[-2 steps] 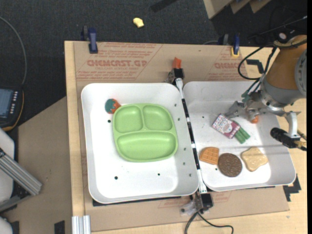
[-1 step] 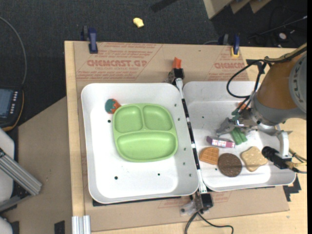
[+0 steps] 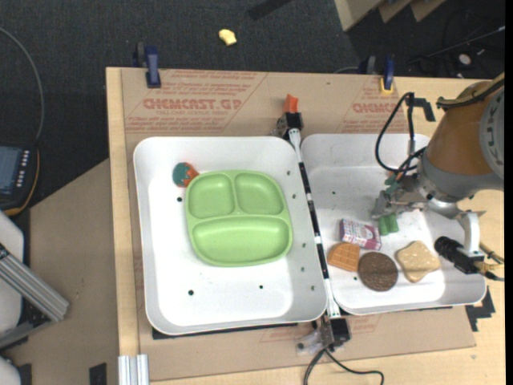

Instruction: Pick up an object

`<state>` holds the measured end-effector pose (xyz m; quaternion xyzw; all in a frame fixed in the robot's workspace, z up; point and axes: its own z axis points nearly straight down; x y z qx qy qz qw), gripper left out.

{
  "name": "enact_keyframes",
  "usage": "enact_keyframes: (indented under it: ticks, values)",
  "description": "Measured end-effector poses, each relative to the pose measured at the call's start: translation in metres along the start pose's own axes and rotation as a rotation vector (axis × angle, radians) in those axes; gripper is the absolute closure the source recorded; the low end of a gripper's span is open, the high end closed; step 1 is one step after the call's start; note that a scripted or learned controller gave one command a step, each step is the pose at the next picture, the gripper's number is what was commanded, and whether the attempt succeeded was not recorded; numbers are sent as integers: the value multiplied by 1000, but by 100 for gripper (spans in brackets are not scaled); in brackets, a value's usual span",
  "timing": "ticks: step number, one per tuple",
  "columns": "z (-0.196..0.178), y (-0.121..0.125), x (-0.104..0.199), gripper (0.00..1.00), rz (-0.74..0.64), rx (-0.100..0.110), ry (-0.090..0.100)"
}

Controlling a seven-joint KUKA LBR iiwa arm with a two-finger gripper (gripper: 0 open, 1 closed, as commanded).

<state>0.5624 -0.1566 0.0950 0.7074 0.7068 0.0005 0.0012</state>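
where the arm (image 3: 469, 147) reaches in from the right, we see its grey body and orange band hanging over the right bin (image 3: 345, 155), with the gripper (image 3: 394, 205) low above the bin's middle. whether the tool is released or clenched we cannot tell, since its tip is too small and cluttered to read; a small green object (image 3: 389, 224) lies just under it, and we cannot tell if the two touch.

the loose things we might take as the task's object lie along the near part of the right bin. a pink and purple packet (image 3: 357, 233) rests just left of the green object. nearer the front edge we find, from left to right, an orange waffle-like square (image 3: 345, 257), a dark brown round disc (image 3: 377, 270), and a tan toast-shaped piece (image 3: 417, 260); the disc touches or nearly touches both neighbours.

in the left bin (image 3: 160, 279) a green divided plate (image 3: 238, 217) lies flat, with two small compartments at the far side and one long one at the near side. a small red and teal object (image 3: 185, 174) sits just beside the plate's far left corner.

both bins rest on a board (image 3: 128, 215) printed with red lettering, held by blue clamps (image 3: 150, 64) at its far edge.
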Motion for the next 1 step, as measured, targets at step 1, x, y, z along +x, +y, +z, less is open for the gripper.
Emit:
enact_keyframes:
  ticks: [1]
  values:
    - [-96, 41, 96, 100, -12, -11, 3]
